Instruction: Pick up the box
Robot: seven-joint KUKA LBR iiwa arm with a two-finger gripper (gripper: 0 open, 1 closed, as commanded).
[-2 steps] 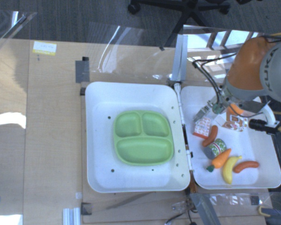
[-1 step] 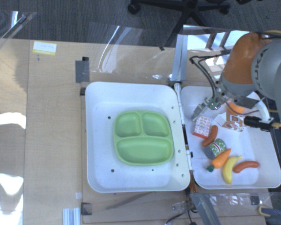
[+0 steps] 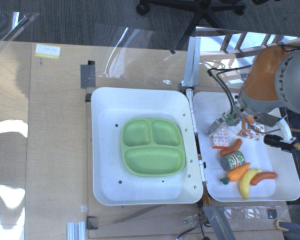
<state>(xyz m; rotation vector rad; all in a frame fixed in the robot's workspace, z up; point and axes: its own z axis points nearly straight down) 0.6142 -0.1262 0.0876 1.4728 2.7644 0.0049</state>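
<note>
Box (image 3: 220, 136): small, flat, white with red-orange print, tilted, lying in the right bin (image 3: 290, 189) near its left wall, beside a sausage (image 3: 231, 148) and above a green-labelled can (image 3: 234, 160). Print too small to read. Tool (image 3: 229, 119) sits at the box's upper edge; cannot tell if it's spread or pressed together. Also there: carrot (image 3: 237, 172), banana (image 3: 246, 183), second sausage (image 3: 264, 177). Left bin (image 3: 105, 184) holds a green divided tray (image 3: 153, 147). Yellow label (image 3: 48, 51) on table (image 3: 40, 159), unreadable.
</note>
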